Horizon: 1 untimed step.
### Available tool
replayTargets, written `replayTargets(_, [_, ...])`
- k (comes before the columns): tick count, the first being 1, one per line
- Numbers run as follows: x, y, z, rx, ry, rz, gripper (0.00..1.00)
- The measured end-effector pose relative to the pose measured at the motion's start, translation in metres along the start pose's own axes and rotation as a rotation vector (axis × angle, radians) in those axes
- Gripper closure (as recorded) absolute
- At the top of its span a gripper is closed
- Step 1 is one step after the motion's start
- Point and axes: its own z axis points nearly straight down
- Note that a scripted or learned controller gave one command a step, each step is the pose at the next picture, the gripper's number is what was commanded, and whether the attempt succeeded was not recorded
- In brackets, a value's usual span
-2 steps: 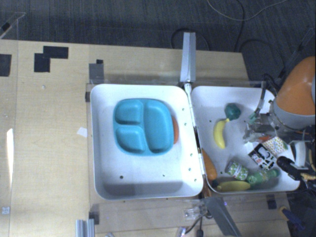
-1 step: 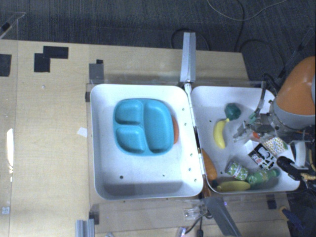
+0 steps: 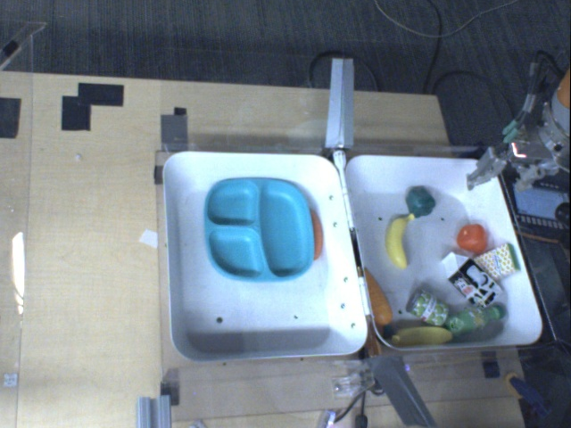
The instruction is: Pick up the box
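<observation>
The box (image 3: 475, 282) is a small carton with black-and-white print. It lies tilted in the right bin (image 3: 442, 181), near that bin's right wall. A pale checked piece (image 3: 498, 260) touches its upper right corner; I cannot tell whether this is part of the same box. My gripper (image 3: 501, 162) hangs over the bin's far right corner, above and well behind the box, with nothing seen in it. The arm enters from the right edge.
Around the box lie a red-orange ball (image 3: 472, 237), a banana (image 3: 397, 241), a teal lump (image 3: 421, 201), a green bottle (image 3: 446, 315), a second yellow fruit (image 3: 421, 335) and a carrot (image 3: 380, 303). The left bin (image 3: 187, 310) holds a blue divided plate (image 3: 260, 227).
</observation>
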Motion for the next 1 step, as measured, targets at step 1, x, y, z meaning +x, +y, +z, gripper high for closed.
replayTargets(1, [0.0105, -0.0332, 0.1024, 0.005, 0.001, 0.155, 0.00])
